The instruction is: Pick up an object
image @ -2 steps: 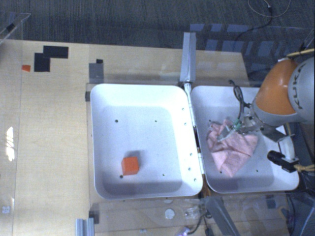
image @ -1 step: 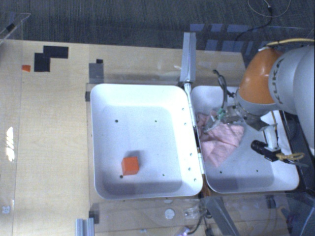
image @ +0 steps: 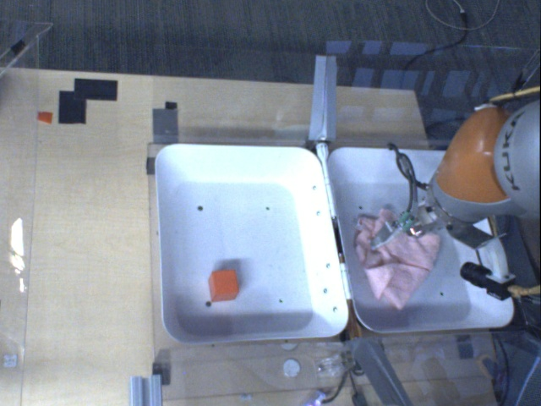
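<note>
A crumpled pink cloth (image: 397, 259) lies in the right bin (image: 456, 311), towards its left half. My gripper (image: 399, 229) is down at the cloth's upper edge, touching or just above it, with the grey arm and its orange band (image: 475, 166) reaching in from the right. The arm's wrist covers the cloth's upper right part. A small orange block (image: 224, 285) rests in the left bin (image: 237, 172), near its front left.
A metal divider post (image: 324, 100) stands behind the seam between the two bins. Black cables (image: 404, 169) hang beside the wrist. Black marker patches (image: 83, 98) and a small orange tag (image: 45, 117) lie on the bench at far left.
</note>
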Available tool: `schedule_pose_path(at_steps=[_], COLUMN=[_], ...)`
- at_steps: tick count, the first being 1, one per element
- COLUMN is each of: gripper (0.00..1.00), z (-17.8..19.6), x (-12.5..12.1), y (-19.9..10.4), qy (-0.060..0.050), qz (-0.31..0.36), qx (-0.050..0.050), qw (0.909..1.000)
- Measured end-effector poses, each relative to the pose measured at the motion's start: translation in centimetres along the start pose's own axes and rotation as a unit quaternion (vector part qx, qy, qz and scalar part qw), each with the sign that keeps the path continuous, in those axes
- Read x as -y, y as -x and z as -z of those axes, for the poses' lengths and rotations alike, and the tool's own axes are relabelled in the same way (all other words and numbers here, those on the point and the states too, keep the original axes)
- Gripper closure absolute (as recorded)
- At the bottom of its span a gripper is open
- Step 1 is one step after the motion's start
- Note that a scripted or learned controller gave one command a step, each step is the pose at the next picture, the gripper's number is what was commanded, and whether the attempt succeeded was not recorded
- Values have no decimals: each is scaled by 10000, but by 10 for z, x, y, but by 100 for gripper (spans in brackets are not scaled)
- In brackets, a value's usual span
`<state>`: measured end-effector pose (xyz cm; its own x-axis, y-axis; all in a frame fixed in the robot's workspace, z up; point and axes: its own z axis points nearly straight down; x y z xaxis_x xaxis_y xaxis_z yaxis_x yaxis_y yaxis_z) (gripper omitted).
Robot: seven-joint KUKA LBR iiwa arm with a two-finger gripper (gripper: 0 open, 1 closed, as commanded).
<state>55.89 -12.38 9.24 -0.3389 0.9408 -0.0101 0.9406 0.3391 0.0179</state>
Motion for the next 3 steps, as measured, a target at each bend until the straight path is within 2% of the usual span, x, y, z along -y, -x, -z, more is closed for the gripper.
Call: schedule_pose_path(at_steps=[1,2,3], gripper=[0,0,0], z=[-2,-2,-2], x=[-62,-34,-65], y=[-4,16,-18], qy=[-20,-13,-10], qz=[-1912,-995,-492], qx=[-18,-8,-12], qw=[9816,9950,9988])
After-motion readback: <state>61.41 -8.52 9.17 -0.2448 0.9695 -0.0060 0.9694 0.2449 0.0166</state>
